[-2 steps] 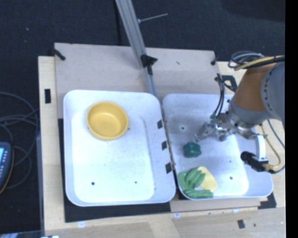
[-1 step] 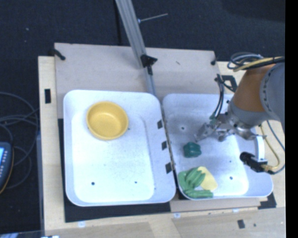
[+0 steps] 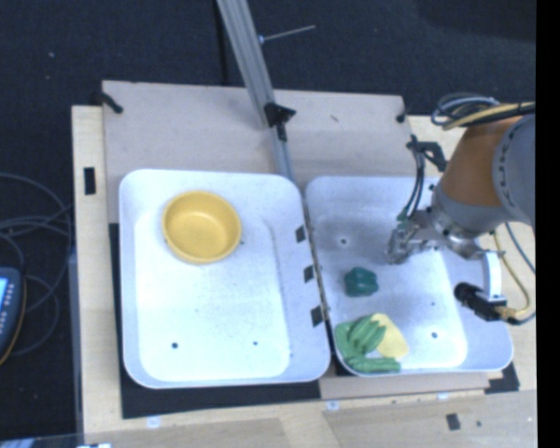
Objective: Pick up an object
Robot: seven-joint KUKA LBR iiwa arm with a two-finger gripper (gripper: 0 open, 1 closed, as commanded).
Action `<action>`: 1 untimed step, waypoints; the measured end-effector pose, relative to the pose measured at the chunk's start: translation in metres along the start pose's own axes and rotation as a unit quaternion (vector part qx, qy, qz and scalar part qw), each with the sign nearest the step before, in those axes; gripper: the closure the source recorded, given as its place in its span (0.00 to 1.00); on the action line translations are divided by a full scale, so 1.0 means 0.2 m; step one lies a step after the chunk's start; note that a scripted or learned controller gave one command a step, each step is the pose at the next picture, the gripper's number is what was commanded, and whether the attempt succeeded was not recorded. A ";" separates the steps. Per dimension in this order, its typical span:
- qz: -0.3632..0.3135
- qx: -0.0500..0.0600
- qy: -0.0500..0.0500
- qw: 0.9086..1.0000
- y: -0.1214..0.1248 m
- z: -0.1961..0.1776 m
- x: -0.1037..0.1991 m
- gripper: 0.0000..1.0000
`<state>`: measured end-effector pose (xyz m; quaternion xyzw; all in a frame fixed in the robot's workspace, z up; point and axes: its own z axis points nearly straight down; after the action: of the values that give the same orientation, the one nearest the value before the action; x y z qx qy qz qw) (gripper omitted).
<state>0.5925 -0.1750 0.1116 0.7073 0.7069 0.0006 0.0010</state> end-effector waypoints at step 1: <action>0.000 -0.001 0.000 1.000 0.05 -0.25 0.00 1.00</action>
<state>0.6033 -0.1753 0.1619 0.7071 0.7071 0.0014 0.0021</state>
